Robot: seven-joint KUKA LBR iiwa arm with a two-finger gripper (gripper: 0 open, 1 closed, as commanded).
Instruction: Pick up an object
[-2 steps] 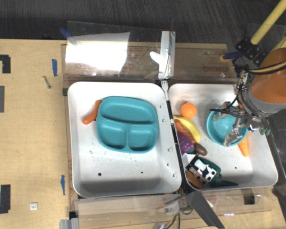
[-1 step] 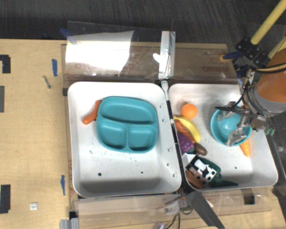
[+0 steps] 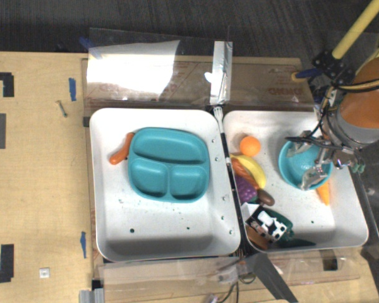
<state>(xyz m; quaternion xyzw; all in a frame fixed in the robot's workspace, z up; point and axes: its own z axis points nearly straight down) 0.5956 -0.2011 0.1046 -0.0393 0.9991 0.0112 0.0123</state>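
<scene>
Gripper [image 3: 317, 174] hangs low in the right bin [image 3: 350, 232], at the right edge of a teal bowl [image 3: 295, 164], an orange piece [image 3: 324, 193] just beside it; whether it grips anything cannot be told; judged step: grasp attempt at the bowl; next calls for a firm hold, then a straight lift.

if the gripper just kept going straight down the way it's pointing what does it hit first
Most likely the teal bowl in the right bin: the gripper hangs over its lower right rim. Depth is unclear from this slanted view.
</scene>
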